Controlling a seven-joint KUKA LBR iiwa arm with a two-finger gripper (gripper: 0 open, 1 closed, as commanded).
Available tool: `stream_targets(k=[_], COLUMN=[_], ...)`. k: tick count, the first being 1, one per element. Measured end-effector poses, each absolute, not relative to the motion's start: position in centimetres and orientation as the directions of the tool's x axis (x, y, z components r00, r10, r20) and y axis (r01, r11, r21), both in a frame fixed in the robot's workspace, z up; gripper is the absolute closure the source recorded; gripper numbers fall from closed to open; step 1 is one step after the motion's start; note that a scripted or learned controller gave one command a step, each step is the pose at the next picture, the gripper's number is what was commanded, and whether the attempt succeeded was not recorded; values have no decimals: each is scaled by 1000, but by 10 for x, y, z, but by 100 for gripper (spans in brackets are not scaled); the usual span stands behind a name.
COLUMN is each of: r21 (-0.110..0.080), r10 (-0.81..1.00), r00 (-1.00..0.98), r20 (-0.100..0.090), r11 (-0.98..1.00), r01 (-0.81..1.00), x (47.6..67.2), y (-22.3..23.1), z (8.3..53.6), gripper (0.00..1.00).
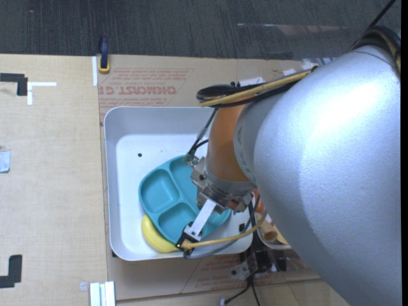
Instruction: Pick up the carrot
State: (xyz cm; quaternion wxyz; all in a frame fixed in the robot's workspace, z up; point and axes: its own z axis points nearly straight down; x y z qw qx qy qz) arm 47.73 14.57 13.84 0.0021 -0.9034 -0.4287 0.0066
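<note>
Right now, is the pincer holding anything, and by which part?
It cannot be told; the wrist hangs over the blue tray, near the banana.

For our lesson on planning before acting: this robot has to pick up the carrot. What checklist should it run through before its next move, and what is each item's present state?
1. Location of the carrot: cannot tell; the arm covers the right part of the white bin.
2. Arm over the bin: ok; its wrist hangs above the teal tray.
3. Other things accounted for: ok; a yellow banana lies beside the tray's near edge.
4. Hold on the carrot: cannot tell.
</note>
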Motion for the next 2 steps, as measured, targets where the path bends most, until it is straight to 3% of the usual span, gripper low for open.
stream_targets(k=[2], r21=[-14], r10=[776], r00=[631], r20=[-16], r11=[-631], r01=[776], x=[479], y=[144], z=[154], gripper=[100])
